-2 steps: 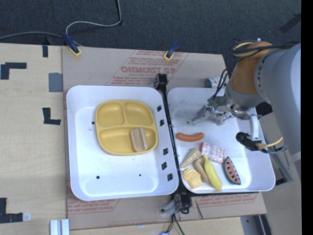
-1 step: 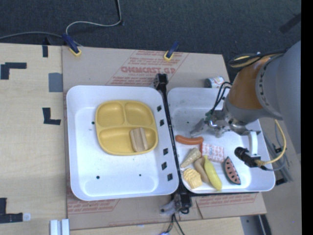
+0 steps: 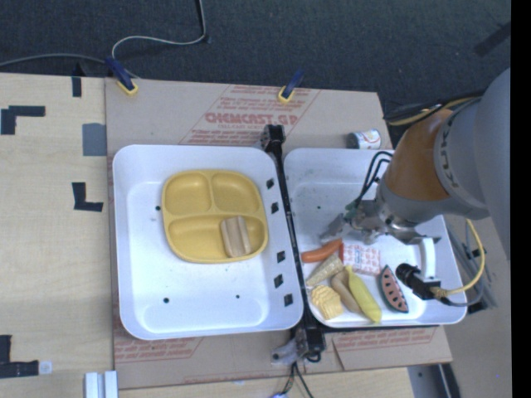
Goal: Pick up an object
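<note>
My jaws (image 3: pixel 353 220) sit low in the right bin (image 3: pixel 319 172), near its middle, just above the cluster of toy food; whether they stand open or closed I cannot tell, the wrist and orange band (image 3: pixel 415 168) cover most of them; nothing is visibly held.

Nearest candidates: a red-and-white packet (image 3: pixel 362 258) just below the jaws; an orange carrot (image 3: pixel 320 253) to its left, lying flat; a pale corn husk piece (image 3: pixel 324 270) touching the carrot's lower side; a yellow corn cob (image 3: pixel 363 297) and a tan piece (image 3: pixel 342 287) side by side, tilted; a yellow block (image 3: pixel 326 303) at the bin's front edge; a watermelon slice (image 3: pixel 392 289) a little apart to the right.

Left bin (image 3: pixel 133 247): a yellow divided plate (image 3: pixel 195 214) with a tan slab (image 3: pixel 236 236) in its lower right compartment; well apart from me.

Step in hand, by my reading: approach and descent, grasp not yet made. Next move calls for choosing one item; the pieces crowd each other, so a clean close needs jaws straddling a single piece; the watermelon slice, standing freer, looks the easier pick; the carrot risks dragging the husk along.
</note>
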Robot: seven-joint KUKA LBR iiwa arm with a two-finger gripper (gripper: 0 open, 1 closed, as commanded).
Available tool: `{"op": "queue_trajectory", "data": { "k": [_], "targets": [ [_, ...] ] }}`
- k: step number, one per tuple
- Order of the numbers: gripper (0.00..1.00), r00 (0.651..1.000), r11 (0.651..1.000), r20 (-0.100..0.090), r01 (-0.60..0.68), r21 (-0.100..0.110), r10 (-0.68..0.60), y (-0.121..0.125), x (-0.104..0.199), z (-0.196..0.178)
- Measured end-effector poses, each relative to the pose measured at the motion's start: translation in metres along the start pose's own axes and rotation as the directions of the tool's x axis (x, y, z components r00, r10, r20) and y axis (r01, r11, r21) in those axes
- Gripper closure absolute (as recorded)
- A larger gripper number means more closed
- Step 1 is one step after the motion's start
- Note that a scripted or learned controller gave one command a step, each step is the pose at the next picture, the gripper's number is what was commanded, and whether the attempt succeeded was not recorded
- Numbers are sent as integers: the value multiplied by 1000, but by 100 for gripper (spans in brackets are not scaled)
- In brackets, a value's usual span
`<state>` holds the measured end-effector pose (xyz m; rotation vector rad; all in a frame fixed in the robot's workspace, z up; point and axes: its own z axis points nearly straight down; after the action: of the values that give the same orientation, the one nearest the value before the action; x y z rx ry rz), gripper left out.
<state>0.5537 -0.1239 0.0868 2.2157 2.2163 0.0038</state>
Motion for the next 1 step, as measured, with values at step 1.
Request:
{"op": "queue_trajectory", "data": {
  "k": [1],
  "targets": [
    [100, 1000, 1000, 0, 0, 0, 0, 0, 0, -10]
  ]
}}
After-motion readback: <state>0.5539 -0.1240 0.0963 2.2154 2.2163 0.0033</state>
